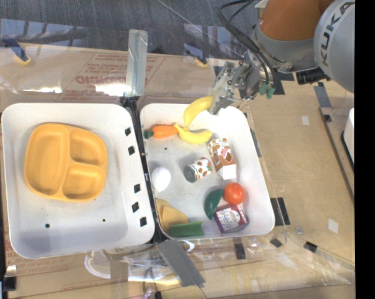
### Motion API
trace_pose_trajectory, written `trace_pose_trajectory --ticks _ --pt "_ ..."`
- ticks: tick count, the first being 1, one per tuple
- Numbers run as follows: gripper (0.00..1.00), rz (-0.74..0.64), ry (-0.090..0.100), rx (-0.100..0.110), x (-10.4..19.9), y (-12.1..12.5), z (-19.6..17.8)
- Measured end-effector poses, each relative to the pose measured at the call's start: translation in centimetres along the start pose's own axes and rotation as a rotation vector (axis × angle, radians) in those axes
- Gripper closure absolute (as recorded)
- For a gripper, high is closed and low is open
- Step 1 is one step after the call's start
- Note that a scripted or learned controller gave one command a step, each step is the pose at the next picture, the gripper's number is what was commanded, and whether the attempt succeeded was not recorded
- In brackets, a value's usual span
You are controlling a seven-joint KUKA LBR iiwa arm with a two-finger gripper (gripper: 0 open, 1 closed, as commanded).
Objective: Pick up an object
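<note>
Yellow banana (197, 109) tip hides between the pincer (220, 102) fingers, pinched above the right bin (257, 167).

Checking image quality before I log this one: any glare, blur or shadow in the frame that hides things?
Camera view: glare streaks on the clear film over the cardboard behind the bins; the gripper near the banana looks soft, its fingers hard to read; the yellow tray and the right bin are evenly lit with faint shadows; toys stay sharp.
</note>
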State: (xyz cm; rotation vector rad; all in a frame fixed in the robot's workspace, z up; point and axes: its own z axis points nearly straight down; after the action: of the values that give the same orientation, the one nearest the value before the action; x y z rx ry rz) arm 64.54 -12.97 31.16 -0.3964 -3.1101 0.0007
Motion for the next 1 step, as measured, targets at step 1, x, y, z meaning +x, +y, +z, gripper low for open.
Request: trace_pose_trajectory --ticks 1 --pt "1.00 -0.004 0.001 0.001 -0.18 0.05 -0.83"
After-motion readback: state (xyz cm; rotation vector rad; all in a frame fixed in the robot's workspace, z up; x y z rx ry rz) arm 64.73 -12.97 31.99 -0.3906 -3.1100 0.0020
